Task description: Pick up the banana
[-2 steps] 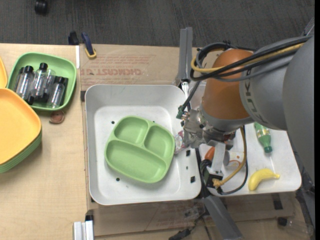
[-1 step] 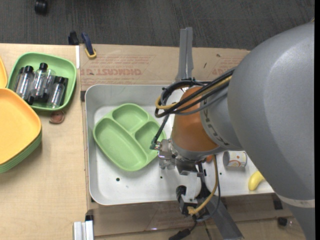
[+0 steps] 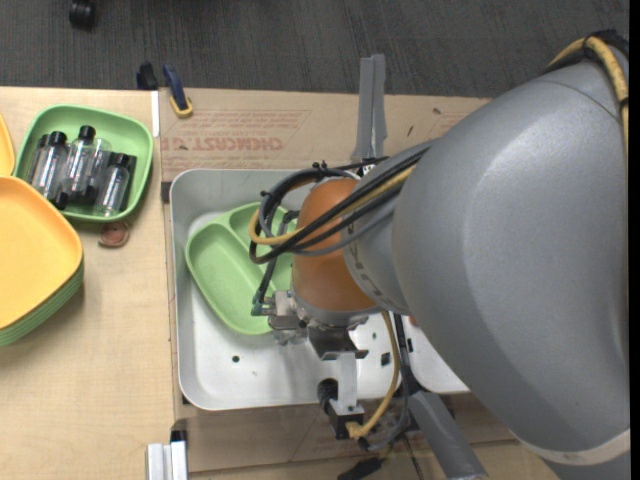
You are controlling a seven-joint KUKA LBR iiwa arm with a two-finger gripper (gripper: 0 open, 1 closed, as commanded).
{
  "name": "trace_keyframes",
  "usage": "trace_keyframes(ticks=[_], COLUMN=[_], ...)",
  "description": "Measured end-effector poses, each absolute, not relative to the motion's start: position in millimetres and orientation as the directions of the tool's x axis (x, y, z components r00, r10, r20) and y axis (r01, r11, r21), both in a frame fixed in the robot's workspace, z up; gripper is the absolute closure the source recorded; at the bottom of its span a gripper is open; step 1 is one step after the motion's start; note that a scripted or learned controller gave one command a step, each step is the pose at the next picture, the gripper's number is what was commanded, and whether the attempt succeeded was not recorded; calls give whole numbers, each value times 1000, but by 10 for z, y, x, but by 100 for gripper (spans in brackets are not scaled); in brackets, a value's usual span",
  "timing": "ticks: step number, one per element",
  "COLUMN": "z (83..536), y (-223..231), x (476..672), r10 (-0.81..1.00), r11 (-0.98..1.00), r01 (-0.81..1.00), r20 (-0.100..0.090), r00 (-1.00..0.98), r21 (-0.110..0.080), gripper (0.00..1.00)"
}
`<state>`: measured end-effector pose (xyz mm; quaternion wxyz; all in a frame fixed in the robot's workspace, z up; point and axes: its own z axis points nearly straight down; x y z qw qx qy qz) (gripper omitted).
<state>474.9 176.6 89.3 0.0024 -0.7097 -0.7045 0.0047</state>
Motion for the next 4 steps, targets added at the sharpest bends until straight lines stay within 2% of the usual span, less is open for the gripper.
trace_keyframes(ticks=[1, 2, 3, 4], z=[837, 885, 880, 1521], y=[2172, 2139, 2013, 1352], x=[5066, 5038, 5385, 5604], r10=[982, 983, 970, 974], r11=[188, 182, -244, -226], r01=[981, 982, 970, 974], r20=[0, -2, -8, -4], r00=[-188, -182, 244, 226], r21=[-43, -58, -11, -3], gripper=[100, 100, 100, 100])
